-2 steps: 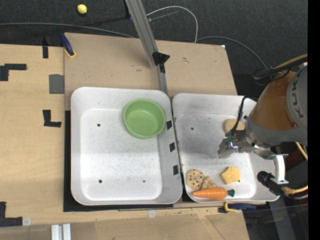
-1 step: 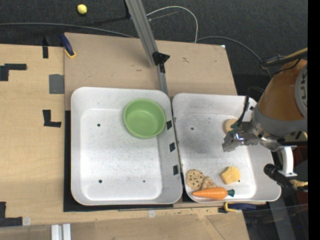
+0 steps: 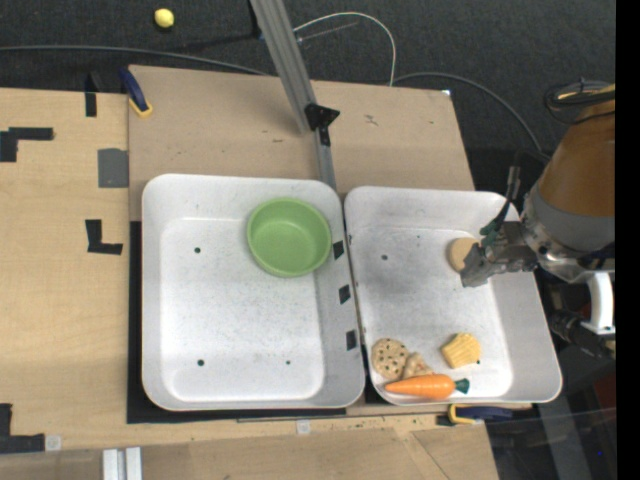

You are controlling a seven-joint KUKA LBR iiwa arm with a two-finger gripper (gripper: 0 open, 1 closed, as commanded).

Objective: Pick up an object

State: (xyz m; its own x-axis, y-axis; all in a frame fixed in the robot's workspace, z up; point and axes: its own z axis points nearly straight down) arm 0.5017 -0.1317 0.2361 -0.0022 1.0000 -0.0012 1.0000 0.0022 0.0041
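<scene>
Objects to choose from sit mostly in the right bin: a small tan round piece at mid-right of the frame, a yellow ridged piece lower down, a speckled cookie and an orange carrot along the lower edge. A green bowl rests in the upper part of the left bin, near the frame's centre.

The hand is low over the right bin, just beside the tan round piece and on its right; the piece is partly hidden by it. Whether the hand's two parts are apart or together I cannot tell, since dark metal and shadow merge there, and nothing is clearly gripped.

The tan piece looks like the nearest target. To do this well, I judge the hand should be centred over the piece rather than off to its right, come straight down until it straddles the piece, then close gently and lift vertically. The piece is small and rounded, so an off-centre squeeze could push it sideways towards the bin's upper wall. A slow lift would show whether the grip holds.
</scene>
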